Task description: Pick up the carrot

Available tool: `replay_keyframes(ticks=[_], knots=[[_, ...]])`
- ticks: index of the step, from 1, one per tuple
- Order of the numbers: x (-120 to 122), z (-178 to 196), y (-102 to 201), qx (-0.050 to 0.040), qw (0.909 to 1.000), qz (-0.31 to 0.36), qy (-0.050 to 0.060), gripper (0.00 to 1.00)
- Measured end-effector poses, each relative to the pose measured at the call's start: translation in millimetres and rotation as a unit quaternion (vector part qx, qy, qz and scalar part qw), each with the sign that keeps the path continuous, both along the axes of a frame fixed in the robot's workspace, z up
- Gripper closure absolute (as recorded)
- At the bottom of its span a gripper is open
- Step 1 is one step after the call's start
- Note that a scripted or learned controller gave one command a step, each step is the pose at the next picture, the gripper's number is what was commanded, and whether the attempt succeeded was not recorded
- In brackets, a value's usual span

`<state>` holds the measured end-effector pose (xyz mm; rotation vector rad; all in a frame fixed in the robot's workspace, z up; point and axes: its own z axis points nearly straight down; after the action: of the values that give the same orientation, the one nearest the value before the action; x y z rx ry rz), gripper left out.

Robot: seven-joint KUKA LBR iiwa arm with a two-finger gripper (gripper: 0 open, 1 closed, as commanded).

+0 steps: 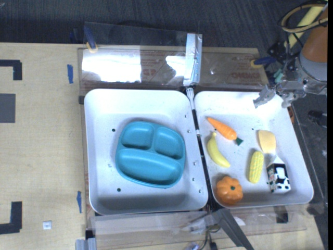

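Observation:
The orange carrot (pixel 221 128) with a green stem end lies slanted in the right bin (pixel 296 139), near its upper left. My gripper (pixel 272 99) hangs over the bin's far right corner, well up and to the right of the carrot. Its two fingers are spread open with nothing between them.
Sharing the right bin are a yellow banana (pixel 217 151), an ear of corn (pixel 255 166), a small pumpkin (pixel 229 189), a pale yellow wedge (pixel 266 140) and a black-and-white carton (pixel 279 177). A blue divided plate (pixel 151 152) sits in the left bin (pixel 99 119).

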<state>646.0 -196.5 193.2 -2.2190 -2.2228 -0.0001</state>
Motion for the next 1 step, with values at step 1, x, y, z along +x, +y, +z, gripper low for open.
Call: replay_keyframes(ticks=[1], knots=[[15.7,-13.8,-27.5,-0.002,0.9999,0.012,-0.002,0.0]])
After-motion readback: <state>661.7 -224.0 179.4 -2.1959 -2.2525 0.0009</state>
